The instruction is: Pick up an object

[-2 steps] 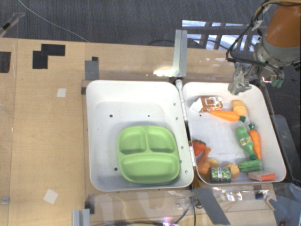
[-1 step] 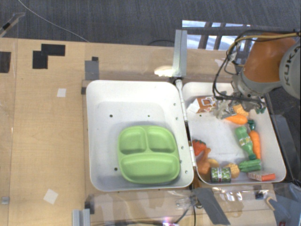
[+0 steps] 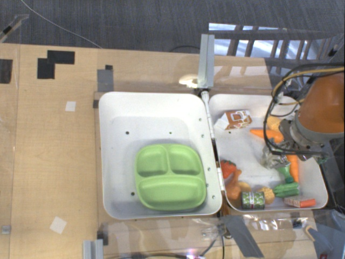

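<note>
My gripper (image 3: 274, 158) hangs low in the right bin (image 3: 245, 144), under the orange band of the arm (image 3: 323, 108). It sits among toy foods: an orange carrot (image 3: 265, 135) just behind it, another carrot (image 3: 294, 169) to its right, and a green vegetable (image 3: 285, 189) in front of it. The gripper's tip is blurred against the bin floor. I cannot see any object held in it.
The right bin also holds a brown and white packet (image 3: 237, 118), a red pepper (image 3: 228, 169), a green can (image 3: 253, 199), a corn piece (image 3: 267, 193) and a red item (image 3: 302, 202). A green divided plate (image 3: 170, 177) lies in the left bin (image 3: 124, 117).
</note>
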Controlling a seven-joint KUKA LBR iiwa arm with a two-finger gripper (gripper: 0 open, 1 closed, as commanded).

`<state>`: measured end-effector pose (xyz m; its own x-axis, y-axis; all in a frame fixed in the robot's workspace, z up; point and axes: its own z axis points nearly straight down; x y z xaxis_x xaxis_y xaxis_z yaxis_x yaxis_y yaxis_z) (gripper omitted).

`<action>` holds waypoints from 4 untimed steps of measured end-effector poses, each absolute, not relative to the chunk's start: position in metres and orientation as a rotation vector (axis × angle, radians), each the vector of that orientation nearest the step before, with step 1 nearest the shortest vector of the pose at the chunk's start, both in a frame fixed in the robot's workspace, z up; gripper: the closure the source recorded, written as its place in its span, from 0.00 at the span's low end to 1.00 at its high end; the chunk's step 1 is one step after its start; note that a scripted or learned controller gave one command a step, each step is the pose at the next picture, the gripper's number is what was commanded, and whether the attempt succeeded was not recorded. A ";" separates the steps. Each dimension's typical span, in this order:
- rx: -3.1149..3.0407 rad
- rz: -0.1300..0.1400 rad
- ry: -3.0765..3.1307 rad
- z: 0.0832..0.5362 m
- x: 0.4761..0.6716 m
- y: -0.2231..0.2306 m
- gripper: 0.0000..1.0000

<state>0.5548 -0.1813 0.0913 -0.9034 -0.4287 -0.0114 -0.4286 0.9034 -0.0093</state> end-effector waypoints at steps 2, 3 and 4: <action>-0.667 -0.005 3.046 0.092 0.595 -0.094 0.00; -0.661 -0.004 3.061 0.089 0.664 -0.123 0.00; -0.613 -0.006 3.068 0.091 0.599 -0.142 0.00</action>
<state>0.5988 -0.1420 0.0910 -0.9231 -0.3845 -0.0119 -0.3844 0.9231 -0.0060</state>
